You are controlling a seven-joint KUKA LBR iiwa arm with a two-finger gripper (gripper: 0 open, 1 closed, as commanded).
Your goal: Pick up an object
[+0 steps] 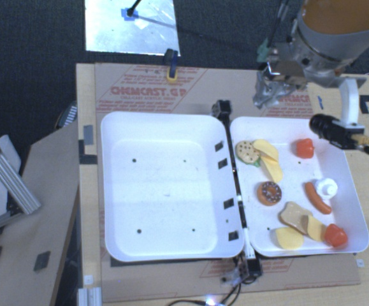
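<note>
We look down on a tan cardboard-covered bench set against dark carpet, bearing two shallow white bins side by side. The left white bin shows only its bare floor. The right white bin carries all the toy food: a round green-and-brown cookie touching pale yellow cheese slices, a small red block toward the far side, a chocolate-frosted doughnut near the middle, an orange-red sausage just beside a small white cap-like piece, a tan bread slice, a round yellow chip and a red tomato-like ball at the near corner. A black cylindrical fitting on a white bracket overhangs the bin's far right edge, near the red block.

The grey metal gripper hangs above the cardboard just beyond the right bin's far rim, apart from every piece of food. We cannot tell how its tips stand, and nothing shows between them.
</note>
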